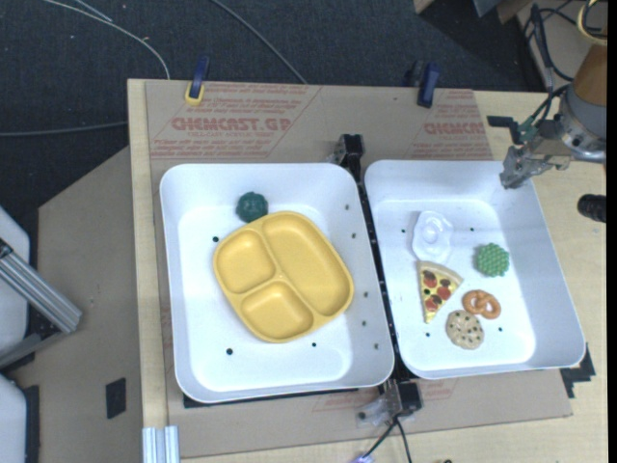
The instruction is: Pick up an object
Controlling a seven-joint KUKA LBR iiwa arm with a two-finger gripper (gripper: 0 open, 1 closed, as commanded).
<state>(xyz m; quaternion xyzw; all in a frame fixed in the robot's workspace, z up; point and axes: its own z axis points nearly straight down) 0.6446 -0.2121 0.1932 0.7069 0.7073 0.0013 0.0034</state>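
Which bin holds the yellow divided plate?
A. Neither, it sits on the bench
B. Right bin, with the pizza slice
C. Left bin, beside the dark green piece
C: the plate lies in the left bin, just below the dark green piece.

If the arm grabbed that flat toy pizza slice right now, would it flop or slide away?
The flat, triangular toy pizza slice looks moulded, so probably stiff and light. Lying flat on the smooth right white bin, it may skid. The small round cookie sits close below.

camera: fixed overhead, tilted down
covers: left bin [193,258], right bin [549,287], bench [145,162]
range: moderate, both bins fit whole
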